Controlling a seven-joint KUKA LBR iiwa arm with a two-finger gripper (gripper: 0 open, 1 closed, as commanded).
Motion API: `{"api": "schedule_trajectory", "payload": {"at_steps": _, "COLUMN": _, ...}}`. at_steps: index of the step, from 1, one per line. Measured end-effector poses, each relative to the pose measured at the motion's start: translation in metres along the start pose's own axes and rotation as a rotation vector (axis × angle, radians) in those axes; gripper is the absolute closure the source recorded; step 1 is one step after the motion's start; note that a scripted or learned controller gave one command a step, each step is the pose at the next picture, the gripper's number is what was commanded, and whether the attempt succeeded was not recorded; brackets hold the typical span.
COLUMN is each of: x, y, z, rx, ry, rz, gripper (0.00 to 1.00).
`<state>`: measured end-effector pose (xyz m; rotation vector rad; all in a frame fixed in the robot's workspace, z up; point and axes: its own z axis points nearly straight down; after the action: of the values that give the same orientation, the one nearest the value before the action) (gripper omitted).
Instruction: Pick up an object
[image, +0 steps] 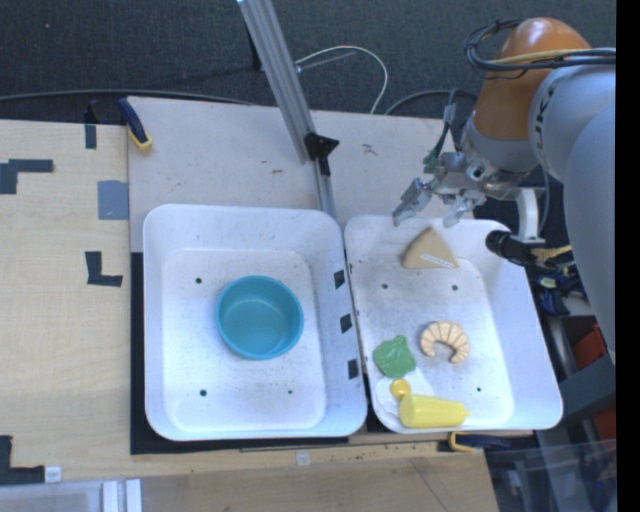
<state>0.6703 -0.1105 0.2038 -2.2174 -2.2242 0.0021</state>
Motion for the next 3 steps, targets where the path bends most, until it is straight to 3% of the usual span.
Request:
{"api": "schedule_trajectory", "payload": {"at_steps": 1, "x": 0.0, "y": 0.0, "z": 0.0, "rx": 0.0, "ry": -0.001, "rz": 0.0, "gripper": 0.0}}
{"api": "schedule_trajectory", "payload": {"at_steps": 3, "x": -0.009, "y": -0.002, "z": 0.094, "rx": 0.004, "ry": -0.001, "rz": 0.001, "gripper": 0.0}}
